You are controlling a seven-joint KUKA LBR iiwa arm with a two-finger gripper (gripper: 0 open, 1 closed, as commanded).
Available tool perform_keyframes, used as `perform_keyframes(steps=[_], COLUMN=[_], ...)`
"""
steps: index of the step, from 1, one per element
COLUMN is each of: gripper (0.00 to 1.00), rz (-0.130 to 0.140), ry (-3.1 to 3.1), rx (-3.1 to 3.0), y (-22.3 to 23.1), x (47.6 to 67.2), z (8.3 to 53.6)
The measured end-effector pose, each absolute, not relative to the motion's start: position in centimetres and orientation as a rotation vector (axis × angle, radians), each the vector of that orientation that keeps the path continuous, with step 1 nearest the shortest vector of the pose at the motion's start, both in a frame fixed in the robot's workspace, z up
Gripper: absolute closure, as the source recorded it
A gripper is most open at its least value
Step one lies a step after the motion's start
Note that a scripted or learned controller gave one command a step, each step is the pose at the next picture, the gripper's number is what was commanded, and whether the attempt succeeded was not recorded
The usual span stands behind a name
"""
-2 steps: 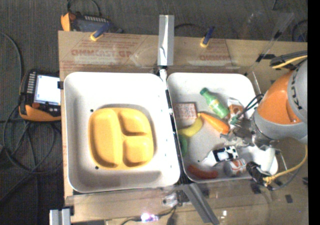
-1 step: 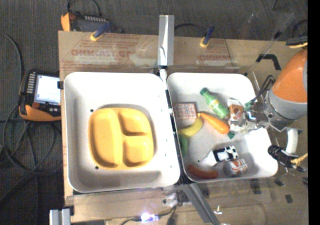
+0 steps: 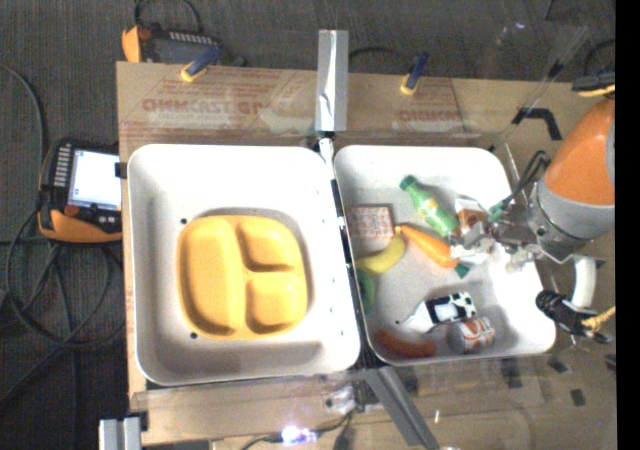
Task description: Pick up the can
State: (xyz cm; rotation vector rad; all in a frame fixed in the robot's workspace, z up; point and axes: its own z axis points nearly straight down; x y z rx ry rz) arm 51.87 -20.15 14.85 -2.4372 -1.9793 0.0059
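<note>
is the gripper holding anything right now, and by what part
Cannot be told. The gripper sits low among the carrot and green bottle. The can lies apart, untouched, near the bin's front edge.

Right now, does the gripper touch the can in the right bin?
Apart. The camera view shows the gripper beside the carrot, while the can lies near the bin's front edge, with bare white floor between them.

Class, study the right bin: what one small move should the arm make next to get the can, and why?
Probably shift the gripper toward the bin's near edge. It sits over the carrot and green bottle, while the can lies on its side by the near wall, beside the black-and-white toy.
</note>
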Motion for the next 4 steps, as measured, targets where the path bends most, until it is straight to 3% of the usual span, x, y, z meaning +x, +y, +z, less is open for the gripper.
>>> perform_keyframes(steps=[1, 2, 3, 4], gripper=[0.0, 0.0, 0.0, 0.0], rz=[-0.013, -0.011, 0.006, 0.007], ry=[-1.959, -1.869, -1.791, -1.771], rx=[-2.456, -2.509, -2.582, -2.598], y=[-20.0, -20.6, -18.4, -19.9], x=[54.6, 58.8, 61.2, 64.5], z=[8.9, 9.3, 14.3, 9.7])
